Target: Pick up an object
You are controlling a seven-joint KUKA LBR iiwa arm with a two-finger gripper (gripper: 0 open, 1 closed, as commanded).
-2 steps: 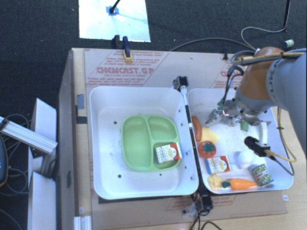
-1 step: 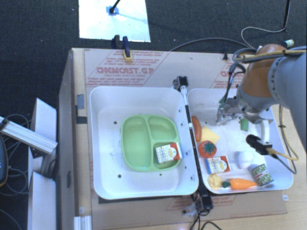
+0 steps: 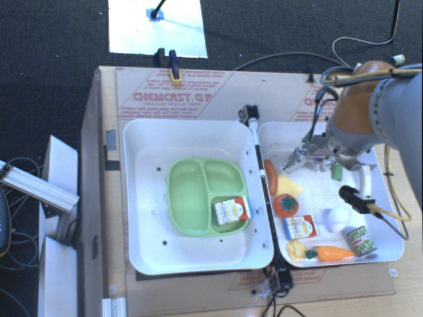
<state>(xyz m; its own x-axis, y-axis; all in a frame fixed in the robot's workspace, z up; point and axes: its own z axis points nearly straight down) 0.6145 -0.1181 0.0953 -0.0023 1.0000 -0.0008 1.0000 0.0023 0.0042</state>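
Lying just below and left of the gripper, the yellow piece sits near the right bin's left wall. The tomato touches it. Bare floor lies right of it. Whether the gripper is open or closed, I cannot tell; it looks blurry.

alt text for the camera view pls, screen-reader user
A grey arm reaches from the right over the right bin, which holds a tomato, carrot, can and small carton. The left bin holds a green divided plate with another carton.
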